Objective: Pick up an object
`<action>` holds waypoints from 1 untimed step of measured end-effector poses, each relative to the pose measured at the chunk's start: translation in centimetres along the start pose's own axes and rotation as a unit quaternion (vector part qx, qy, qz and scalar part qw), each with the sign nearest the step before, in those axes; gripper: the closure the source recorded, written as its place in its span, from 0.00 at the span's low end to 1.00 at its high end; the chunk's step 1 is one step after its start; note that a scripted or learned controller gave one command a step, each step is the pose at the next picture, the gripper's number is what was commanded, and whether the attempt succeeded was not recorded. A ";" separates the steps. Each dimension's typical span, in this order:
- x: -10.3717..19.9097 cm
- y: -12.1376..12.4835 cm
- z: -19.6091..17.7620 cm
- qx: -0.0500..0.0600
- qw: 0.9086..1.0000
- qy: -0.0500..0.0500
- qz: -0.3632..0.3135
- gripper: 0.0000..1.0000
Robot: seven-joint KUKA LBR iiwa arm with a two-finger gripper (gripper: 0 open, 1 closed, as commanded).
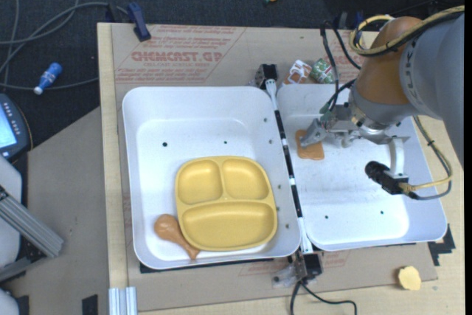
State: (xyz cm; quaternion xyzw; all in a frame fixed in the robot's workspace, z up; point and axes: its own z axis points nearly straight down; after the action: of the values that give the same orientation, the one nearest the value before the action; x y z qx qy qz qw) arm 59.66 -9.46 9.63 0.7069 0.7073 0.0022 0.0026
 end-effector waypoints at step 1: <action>-0.2 0.7 1.2 0.003 1.000 0.000 0.000 0.00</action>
State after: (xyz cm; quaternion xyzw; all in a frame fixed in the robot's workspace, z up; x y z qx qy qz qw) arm 60.39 -9.70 8.42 0.7066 0.7076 0.0006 0.0005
